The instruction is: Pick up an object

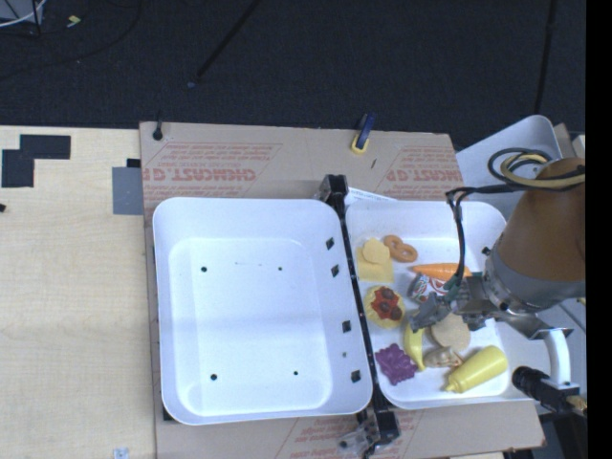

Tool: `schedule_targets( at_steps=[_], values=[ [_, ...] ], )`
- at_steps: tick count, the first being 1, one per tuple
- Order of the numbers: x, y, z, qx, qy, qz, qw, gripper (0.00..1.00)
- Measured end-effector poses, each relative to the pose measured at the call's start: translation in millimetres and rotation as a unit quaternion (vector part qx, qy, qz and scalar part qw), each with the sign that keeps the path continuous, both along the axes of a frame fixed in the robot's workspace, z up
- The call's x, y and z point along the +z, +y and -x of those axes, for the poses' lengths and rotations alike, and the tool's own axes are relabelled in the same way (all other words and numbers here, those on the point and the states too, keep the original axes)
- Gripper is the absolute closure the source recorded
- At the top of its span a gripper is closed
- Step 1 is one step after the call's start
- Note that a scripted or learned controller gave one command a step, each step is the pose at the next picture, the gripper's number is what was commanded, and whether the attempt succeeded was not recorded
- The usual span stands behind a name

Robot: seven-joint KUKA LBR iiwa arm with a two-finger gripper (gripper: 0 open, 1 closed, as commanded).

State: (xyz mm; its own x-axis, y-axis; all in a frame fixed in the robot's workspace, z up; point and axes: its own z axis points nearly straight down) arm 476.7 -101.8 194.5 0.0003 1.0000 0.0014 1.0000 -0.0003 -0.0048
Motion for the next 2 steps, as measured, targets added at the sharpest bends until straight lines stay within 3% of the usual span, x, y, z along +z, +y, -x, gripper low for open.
schedule_targets(
  at_steps=[1, 2],
  values=[
    [-112.3, 1.2, -21.1, 0.0, -0.001, 0.0004, 1.0, 0.0],
    [-96.9, -1.1, -20.6, -0.004, -0.001, -0.0001, 1.0, 1.0]
  ],
)
